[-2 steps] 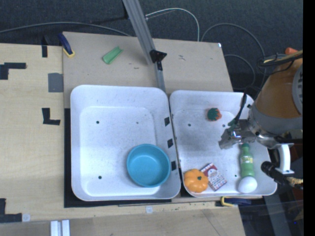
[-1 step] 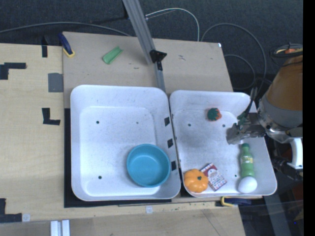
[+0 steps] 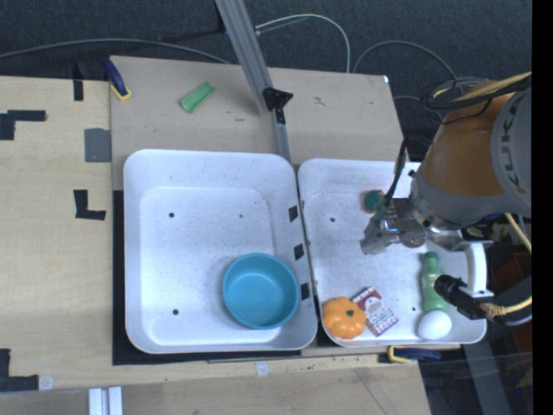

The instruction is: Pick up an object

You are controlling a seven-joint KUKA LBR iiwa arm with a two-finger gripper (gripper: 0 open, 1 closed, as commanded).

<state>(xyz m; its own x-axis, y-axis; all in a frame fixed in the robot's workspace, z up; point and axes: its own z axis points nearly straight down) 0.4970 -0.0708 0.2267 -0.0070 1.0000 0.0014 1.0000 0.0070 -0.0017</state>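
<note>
My gripper [image 3: 377, 238] hangs over the middle of the right bin [image 3: 333, 188], reaching in from the right under the grey and orange arm. A small dark green round object [image 3: 373, 201] lies just behind it. Along the bin's front edge sit an orange pumpkin-like toy [image 3: 345, 317], a small red and white packet [image 3: 376, 310], and a white egg-shaped object [image 3: 435, 324]. A green bottle [image 3: 431, 282] lies to the right of the gripper. Nothing shows between the fingers.
The left bin [image 3: 173, 188] holds a blue bowl [image 3: 259, 290] at its front right corner. A green block [image 3: 197, 97] lies on the bench behind the bins. A grey metal pole [image 3: 251, 50] slants down to the divide between the bins.
</note>
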